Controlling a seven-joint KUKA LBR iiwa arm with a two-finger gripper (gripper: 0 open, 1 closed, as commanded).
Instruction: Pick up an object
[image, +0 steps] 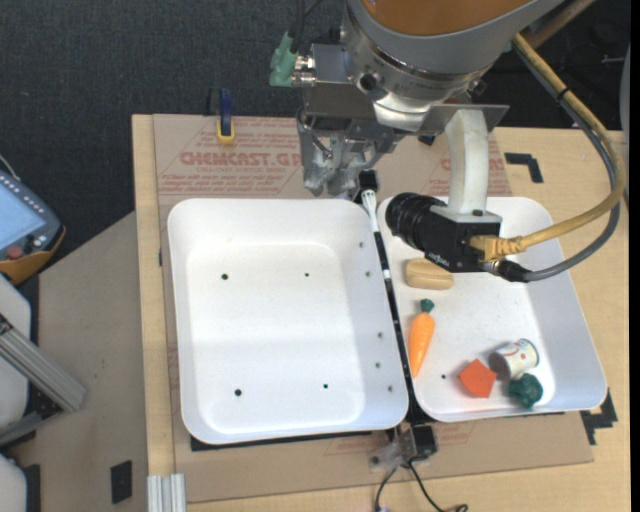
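My gripper hangs over the far rim of the left bin, near the corner it shares with the right bin. Nothing can be seen held in it. The right bin holds a tan oval piece, an orange carrot, a red-orange block, a small white cup-like object and a green lump. A thin black-and-white stick lies along the divide between the bins, just right of the gripper.
Both bins sit on a cardboard sheet. A yellow and blue clamp stands at its far left edge. The large arm body fills the upper right, above the right bin's far end.
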